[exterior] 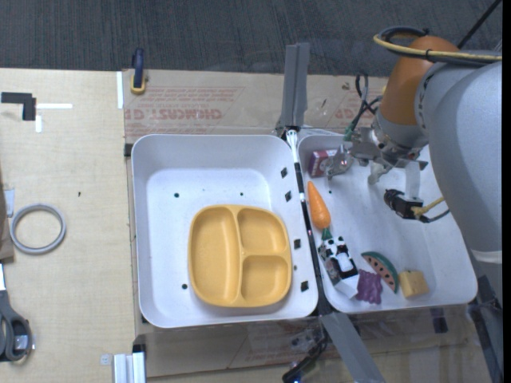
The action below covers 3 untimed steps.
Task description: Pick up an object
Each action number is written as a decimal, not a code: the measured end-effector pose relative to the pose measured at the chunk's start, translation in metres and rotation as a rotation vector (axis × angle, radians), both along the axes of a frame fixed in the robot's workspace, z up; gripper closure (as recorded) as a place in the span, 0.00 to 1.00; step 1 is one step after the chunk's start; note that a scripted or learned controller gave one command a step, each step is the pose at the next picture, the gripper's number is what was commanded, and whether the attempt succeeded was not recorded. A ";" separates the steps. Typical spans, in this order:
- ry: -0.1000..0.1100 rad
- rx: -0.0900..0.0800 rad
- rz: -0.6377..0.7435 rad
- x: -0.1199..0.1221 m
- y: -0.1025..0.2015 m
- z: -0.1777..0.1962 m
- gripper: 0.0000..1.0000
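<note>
My gripper (354,171) hangs over the far end of the right bin (447,246), fingers spread and nothing between them. Its left fingertip sits right beside a small purple block (318,163) in the bin's far left corner. Nearer along the left wall lies an orange carrot (319,206), then a black-and-white toy (338,260). At the near end lie a watermelon slice (382,268), a purple piece (369,287) and a tan cheese wedge (413,283).
The left bin (160,214) holds a yellow divided plate (239,255). A grey divider post (295,86) stands between the bins at the back. A tape ring (35,228) and scissors (14,337) lie on the bench at left.
</note>
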State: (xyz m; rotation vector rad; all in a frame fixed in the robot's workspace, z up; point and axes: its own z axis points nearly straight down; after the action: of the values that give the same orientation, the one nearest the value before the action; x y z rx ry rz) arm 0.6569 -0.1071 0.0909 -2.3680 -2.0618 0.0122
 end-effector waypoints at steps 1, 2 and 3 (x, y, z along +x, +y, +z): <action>0.026 -0.001 -0.417 -0.005 0.011 -0.002 0.00; -0.006 0.000 -0.258 0.002 0.016 0.101 0.00; -0.004 0.001 -0.195 -0.048 0.042 0.125 0.00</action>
State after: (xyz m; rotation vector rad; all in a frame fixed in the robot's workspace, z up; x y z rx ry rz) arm 0.6091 -0.0649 0.2157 -2.5590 -1.8219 0.0057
